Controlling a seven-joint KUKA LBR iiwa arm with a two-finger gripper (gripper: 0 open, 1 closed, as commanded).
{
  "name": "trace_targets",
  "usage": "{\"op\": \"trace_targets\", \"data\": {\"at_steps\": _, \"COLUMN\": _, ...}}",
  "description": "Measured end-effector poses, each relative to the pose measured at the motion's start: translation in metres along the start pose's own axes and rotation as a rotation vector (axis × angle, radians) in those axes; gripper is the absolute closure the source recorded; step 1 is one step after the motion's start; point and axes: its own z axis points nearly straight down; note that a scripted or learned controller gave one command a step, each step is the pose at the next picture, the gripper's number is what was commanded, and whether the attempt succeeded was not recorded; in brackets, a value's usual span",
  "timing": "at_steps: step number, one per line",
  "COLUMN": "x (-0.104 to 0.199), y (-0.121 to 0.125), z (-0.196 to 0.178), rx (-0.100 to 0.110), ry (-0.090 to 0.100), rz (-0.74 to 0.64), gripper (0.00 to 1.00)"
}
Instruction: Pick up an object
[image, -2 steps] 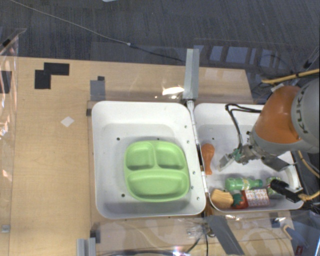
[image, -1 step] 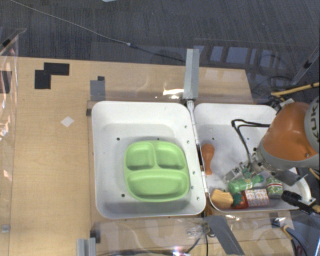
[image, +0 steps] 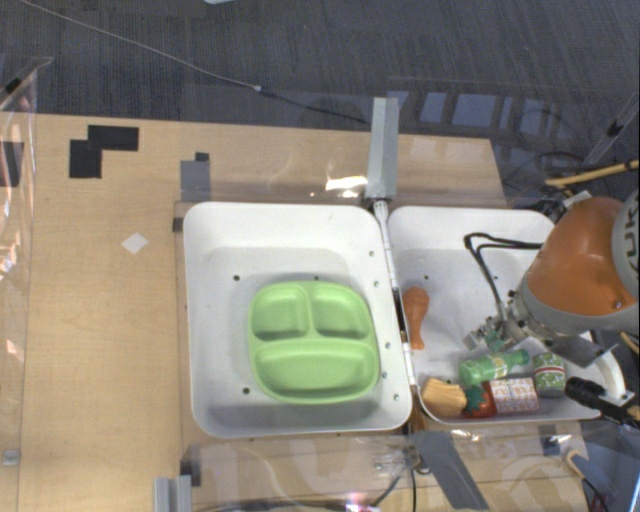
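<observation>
**Camera view: arm low over the crowded near edge of the right bin**

Camera view shows two white bins side by side on the wooden worktop (image: 90, 330), their inner rims touching along a central seam. The left bin (image: 215, 300) carries a green divided plate (image: 314, 341) lying flat in its middle, with bare white floor all round it and a clear margin to every wall.

The right bin (image: 450, 250) is open across its far half and along its left side, where an orange drumstick-shaped toy (image: 415, 314) lies alone just beside the central seam. The clutter sits against the near rim: a tan bread-like piece (image: 444, 396) at the left, a green bottle (image: 493, 366) lying on its side, a small printed box (image: 514, 396) touching it from the near side, and a small green can (image: 548, 377) to the right. These pieces are packed close, with little room between them and the near wall.

The arm (image: 580, 270) reaches in from the right, its orange band above the pile. The gripper (image: 497, 336) hangs just over the bottle's far side; whether its fingers are apart or together cannot be told, and nothing is seen held.
</observation>
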Motion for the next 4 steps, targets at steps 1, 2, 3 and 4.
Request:
{"op": "trace_targets", "data": {"at_steps": 1, "x": 0.0, "y": 0.0, "z": 0.0, "rx": 0.0, "ry": 0.0, "rz": 0.0, "gripper": 0.0}}
{"op": "trace_targets", "data": {"at_steps": 2, "x": 0.011, "y": 0.035, "z": 0.013, "rx": 0.011, "ry": -0.002, "rz": -0.07, "gripper": 0.0}}
{"op": "trace_targets", "data": {"at_steps": 3, "x": -0.029, "y": 0.083, "z": 0.016, "rx": 0.011, "ry": 0.003, "rz": -0.218, "gripper": 0.0}}
{"op": "trace_targets", "data": {"at_steps": 4, "x": 0.014, "y": 0.028, "z": 0.012, "rx": 0.005, "ry": -0.005, "rz": -0.176, "gripper": 0.0}}
